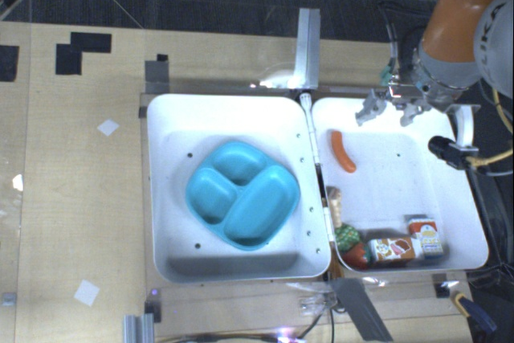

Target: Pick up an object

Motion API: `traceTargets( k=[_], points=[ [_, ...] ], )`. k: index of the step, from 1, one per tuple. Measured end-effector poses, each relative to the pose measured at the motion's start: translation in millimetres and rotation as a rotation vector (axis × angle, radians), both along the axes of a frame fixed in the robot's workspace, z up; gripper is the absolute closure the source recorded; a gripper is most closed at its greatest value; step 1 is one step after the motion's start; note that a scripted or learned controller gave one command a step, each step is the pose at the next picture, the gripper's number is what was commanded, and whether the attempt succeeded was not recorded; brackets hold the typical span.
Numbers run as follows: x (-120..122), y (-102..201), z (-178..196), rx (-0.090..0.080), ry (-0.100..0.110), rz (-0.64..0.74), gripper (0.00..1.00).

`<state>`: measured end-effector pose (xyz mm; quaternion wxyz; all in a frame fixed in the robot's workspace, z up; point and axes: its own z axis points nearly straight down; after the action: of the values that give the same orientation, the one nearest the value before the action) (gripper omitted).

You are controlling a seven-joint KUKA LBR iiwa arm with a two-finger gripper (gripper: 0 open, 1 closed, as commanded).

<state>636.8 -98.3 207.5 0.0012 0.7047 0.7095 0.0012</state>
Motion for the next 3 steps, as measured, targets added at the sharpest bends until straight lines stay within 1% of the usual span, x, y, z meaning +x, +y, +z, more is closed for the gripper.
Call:
traceTargets(
  k=[1, 2, 3],
  points=[
    [-40, 12, -113, -0.001, -0.001, 0.144, 0.00],
    [-24, 54, -21, 0.000, -0.002, 0.122, 0.00],
    [25, 3, -120, -0.001, -0.005, 0.083, 0.00]
  ],
)
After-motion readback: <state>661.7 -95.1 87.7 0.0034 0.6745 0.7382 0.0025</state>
